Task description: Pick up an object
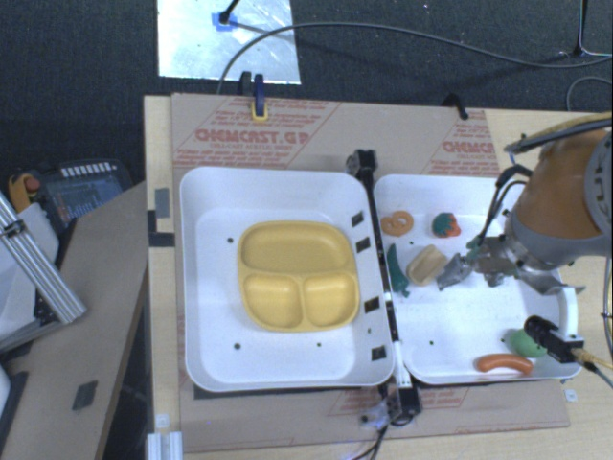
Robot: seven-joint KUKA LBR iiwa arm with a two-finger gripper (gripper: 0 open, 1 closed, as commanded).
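The right bin (450,338) holds several small objects. A beige block (424,264) lies near its left wall, with a thin dark green piece (393,264) beside it. An orange ring (397,223) and a green and red piece (444,224) sit farther back. At the front right lie a green piece (523,342) and an orange sausage shape (504,363). My gripper (460,271) hangs low over the bin, just right of the beige block. I see nothing held in it.
The left bin (206,257) carries a yellow three-compartment tray (297,274). A black divider (375,257) with clips runs between the bins. The grey and orange arm (565,199) covers the right bin's right side.
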